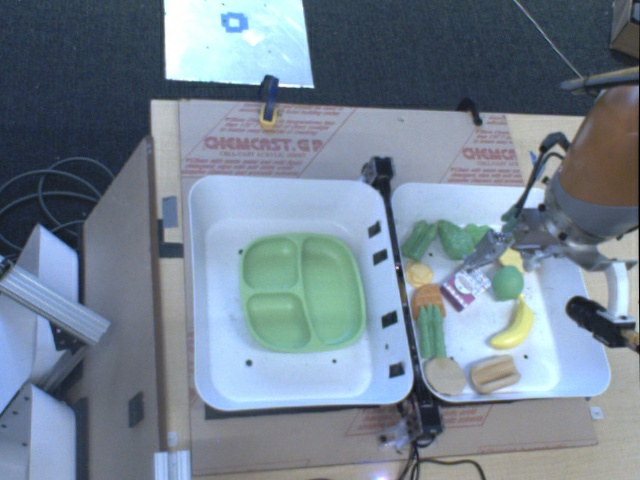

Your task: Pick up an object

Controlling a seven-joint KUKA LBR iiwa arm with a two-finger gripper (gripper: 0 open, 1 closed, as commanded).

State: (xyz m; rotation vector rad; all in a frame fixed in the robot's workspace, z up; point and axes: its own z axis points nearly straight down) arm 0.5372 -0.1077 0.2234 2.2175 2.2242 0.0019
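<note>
The red-and-white packet [462, 290] is lying mid-bin in the right bin [575, 373], a green ball [507, 282] at its 3 o'clock. The gripper [487, 251] is being positioned above it; finger state cannot be told. Descent and closure are judged next.

A robotics lab: clamped bins [300, 193], loose cables [40, 193], calibration sheet [237, 26].

The KUKA arm [600, 173] enters from the right edge of the camera view, its broad orange band uppermost and the grey wrist section just below it. From the wrist the limb slants down and to the left, narrowing to the metal hand [487, 251], which sits low over the right side of the scene. Whether the hand is spread or closed cannot be made out.
</note>
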